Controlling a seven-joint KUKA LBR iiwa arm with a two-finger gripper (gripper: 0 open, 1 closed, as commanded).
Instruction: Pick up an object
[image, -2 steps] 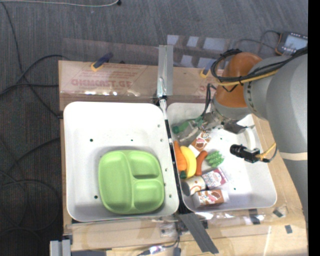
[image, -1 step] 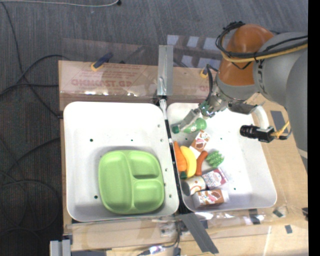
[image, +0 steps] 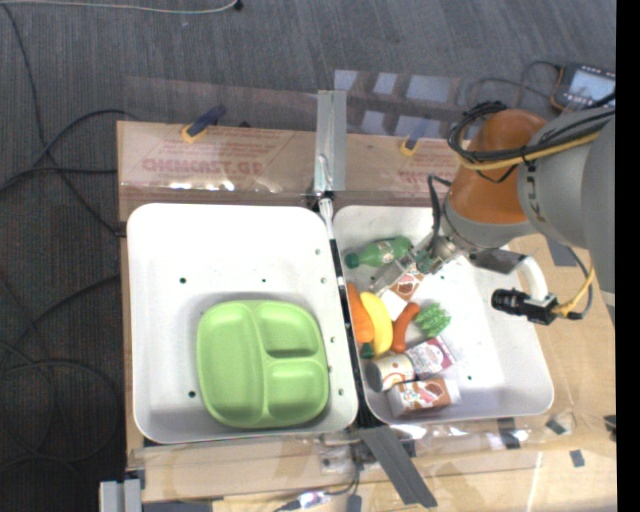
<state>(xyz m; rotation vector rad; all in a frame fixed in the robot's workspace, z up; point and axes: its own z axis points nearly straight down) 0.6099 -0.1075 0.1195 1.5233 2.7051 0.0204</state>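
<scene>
Nearest, small brown-and-white carton (image: 424, 394) lies at right white bin (image: 510, 375)'s front edge; end effector (image: 432, 256) hangs beside green plastic bottle (image: 380, 252), finger state indeterminable.

Grey robot arm reaching in from the right

The grey, rounded arm (image: 570, 170) enters at the upper right and bends down and to the left, its broad orange band (image: 495, 170) sitting just above the wrist. Below the band the two-finger gripper (image: 428, 255) points down and leftward at a slant; its fingertips are too small and dark to read.
</scene>
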